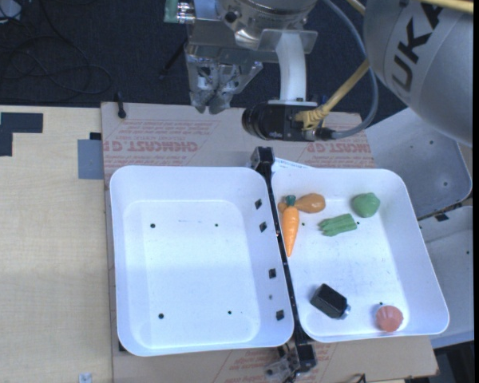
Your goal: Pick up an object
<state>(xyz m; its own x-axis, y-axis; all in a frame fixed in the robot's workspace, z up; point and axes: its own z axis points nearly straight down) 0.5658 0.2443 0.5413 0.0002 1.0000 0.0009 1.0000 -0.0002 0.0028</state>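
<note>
The gripper [213, 94] hangs high behind the left bin [132, 183], fingers close together on nothing, so the approach step stands undone (judgement): next it must cross to the right bin [407, 206], where the carrot [289, 228] lies by the divider.

We see a grey arm [419, 46] with black lettering, a yellow cable [343, 90], and a metallic gripper [215, 94].
</note>
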